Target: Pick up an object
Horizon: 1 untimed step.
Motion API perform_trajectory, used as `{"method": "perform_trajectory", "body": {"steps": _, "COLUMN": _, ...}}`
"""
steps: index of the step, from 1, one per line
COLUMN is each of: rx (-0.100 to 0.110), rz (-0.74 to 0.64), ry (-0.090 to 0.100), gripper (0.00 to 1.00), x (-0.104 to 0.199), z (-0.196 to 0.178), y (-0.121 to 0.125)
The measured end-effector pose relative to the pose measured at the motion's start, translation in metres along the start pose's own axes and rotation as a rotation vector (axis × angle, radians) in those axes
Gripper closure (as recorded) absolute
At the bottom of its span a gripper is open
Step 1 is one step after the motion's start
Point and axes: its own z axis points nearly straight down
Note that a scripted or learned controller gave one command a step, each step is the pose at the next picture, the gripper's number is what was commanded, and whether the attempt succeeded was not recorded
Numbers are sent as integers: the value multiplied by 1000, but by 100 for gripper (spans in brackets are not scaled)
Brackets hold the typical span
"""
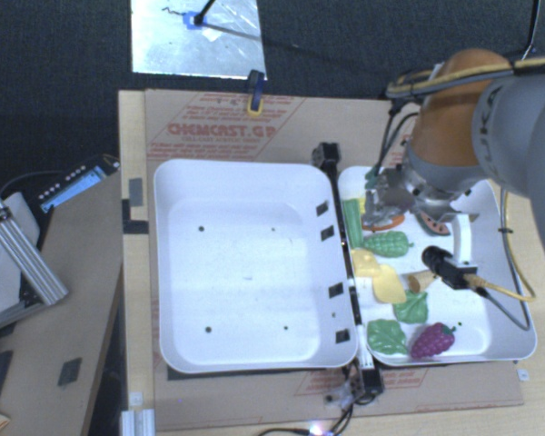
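Hanging low in the right bin [504, 339], tool [379, 214] sitting over an orange piece [392, 217] near green toy food [385, 242]; grip state impossible to tell.

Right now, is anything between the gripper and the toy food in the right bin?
Nothing visible. The gripper is already down at the far end of the right bin, over the green piece and an orange piece. Its own body hides the contact point.
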Motion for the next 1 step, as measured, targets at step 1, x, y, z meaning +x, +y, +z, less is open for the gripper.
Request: {"method": "perform_trajectory", "body": {"steps": 1, "rx": -12, "rz": -3, "ry": 1, "gripper": 100, "x": 37, "z": -127, "y": 32}}
